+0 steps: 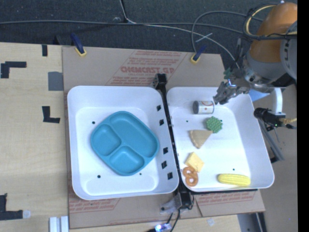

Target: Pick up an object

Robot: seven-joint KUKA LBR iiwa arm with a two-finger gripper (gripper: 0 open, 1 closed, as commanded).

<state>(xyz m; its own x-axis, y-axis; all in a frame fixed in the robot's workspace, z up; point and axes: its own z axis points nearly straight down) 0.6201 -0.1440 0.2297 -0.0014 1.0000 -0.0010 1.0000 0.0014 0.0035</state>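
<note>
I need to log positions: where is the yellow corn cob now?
The yellow corn cob lies in the right white bin, near its front right corner, to the right of the orange ring-shaped pretzel.

My arm reaches in from the right, wrist angled down and to the left.

My orange band sits high at the upper right, the grey wrist just below it. From there my gripper (223, 96) points down-left, its dark fingertips low over the upper right part of the view. Cables loop above my wrist. I cannot tell how my pincer is set.
</note>
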